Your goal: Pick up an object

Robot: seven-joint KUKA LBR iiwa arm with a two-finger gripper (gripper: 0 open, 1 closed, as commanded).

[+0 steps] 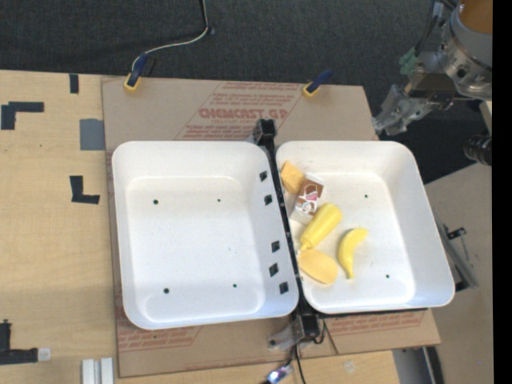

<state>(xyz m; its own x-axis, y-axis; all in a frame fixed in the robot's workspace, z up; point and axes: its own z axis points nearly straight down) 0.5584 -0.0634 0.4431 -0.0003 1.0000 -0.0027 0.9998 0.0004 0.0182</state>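
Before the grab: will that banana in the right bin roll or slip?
The banana is curved and lies flat on the bin floor, so it would probably pivot rather than roll. Its glossy skin suggests plastic, likely light and slippery. It lies apart from its neighbours, so there is room around it.

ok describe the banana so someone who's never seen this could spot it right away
Start at the right bin, the one nearer the arm, and look at the cluster of small things along its left wall. The banana is the item farthest right in that cluster, toward the bin's near side. It alone is thin and curved; the yellow pieces beside it are plumper and straighter.
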